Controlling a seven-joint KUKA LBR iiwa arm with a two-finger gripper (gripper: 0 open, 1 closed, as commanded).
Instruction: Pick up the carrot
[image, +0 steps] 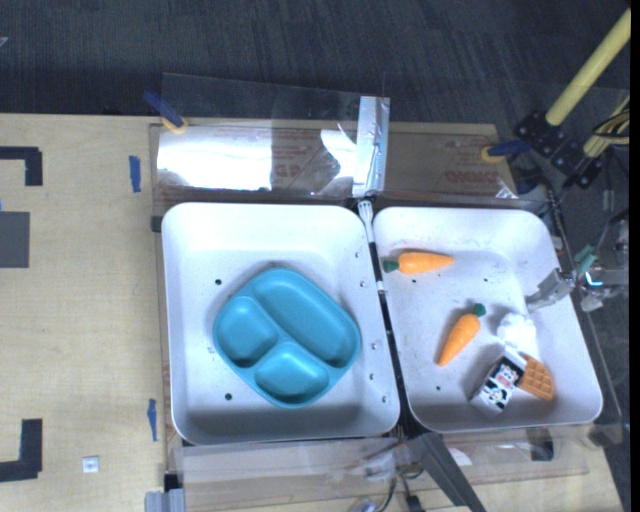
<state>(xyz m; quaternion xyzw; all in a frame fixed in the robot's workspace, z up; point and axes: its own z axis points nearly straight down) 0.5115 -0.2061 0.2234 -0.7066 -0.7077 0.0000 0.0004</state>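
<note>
Two carrots lie in the right bin (575, 385). The first carrot (420, 263) rests horizontally near the bin's far-left corner, with its green top pointing left toward the divider between the bins. The second carrot (459, 336) lies near the middle of the bin floor, tilted diagonally, with its green top at the upper right and its orange tip at the lower left. The two carrots are apart from each other and touch nothing else.

Just right of the second carrot sits a small white object (517, 329), too blurred to identify. Below it, near the front right corner, a black-and-white patterned block (498, 385) lies touching an orange waffle-textured piece (537, 378).

The left bin (190, 240) holds a blue compartment tray (287, 335), rotated at an angle on the bin floor.

A metallic part of the robot tool (556, 286) sits at the right bin's right edge, well apart from both carrots. Whether the gripper is released or clenched cannot be determined. Neither carrot is grasped.
</note>
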